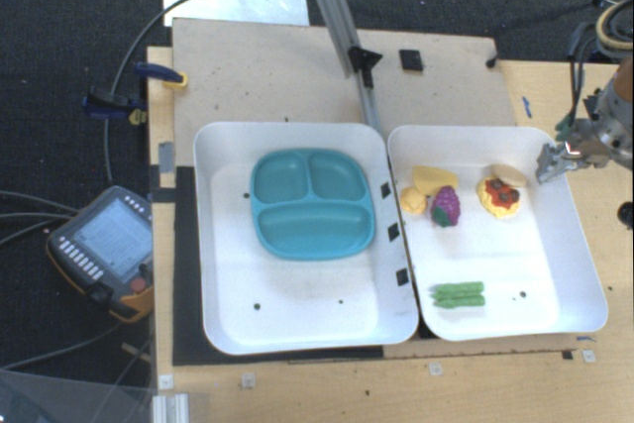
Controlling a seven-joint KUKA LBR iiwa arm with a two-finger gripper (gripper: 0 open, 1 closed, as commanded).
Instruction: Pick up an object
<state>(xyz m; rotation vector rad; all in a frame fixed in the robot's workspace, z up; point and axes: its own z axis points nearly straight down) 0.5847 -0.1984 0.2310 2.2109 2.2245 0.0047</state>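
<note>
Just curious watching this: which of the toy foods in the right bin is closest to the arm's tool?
The round yellow and red food, at the bin's upper right. It lies just left of the tool; the purple grapes, yellow pieces and green beans lie farther away.

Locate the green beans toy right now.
In the camera view, the green beans toy lies in the right bin, near its front edge, apart from and below the purple grapes.
</note>
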